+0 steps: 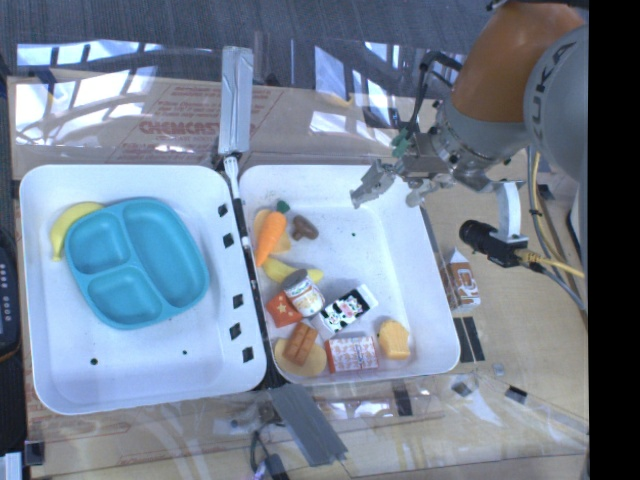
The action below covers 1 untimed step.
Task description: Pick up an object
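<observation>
The hand (392, 188) hangs open and holds nothing above the far edge of the right bin (400, 258). The toys lie nearer the camera in that bin: a carrot (269, 235) by its left wall, a brown piece (303, 229) beside it, and a cow-print carton (347, 309) among the near cluster. A blue divided plate (138, 260) and a banana (68, 222) lie in the left bin (60, 348).

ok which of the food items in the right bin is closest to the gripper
The small brown piece beside the carrot. It lies highest in the right bin, nearest the gripper; the other items cluster lower down.

Blue divided plate (140, 260) in left bin (40, 368), yellow banana (68, 222) tucked beside its upper-left edge
</observation>
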### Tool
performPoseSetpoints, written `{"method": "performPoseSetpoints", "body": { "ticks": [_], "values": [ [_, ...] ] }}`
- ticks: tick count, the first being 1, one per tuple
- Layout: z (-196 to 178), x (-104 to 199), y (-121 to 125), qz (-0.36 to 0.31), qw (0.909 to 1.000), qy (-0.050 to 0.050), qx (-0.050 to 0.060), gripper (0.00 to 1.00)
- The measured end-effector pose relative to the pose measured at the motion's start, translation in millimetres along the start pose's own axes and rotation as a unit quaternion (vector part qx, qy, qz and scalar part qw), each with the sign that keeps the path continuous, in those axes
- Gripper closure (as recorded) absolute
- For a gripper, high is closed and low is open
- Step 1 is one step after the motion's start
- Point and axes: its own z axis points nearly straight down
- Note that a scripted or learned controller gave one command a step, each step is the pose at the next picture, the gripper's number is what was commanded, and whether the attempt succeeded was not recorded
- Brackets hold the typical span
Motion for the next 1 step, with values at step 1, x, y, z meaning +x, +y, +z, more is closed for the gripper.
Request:
{"method": "performPoseSetpoints", "body": {
  "ticks": [1],
  "values": [
    [119.4,20.9,10.1,0.002,1.0,0.001,0.005,0.0]
  ]
}}
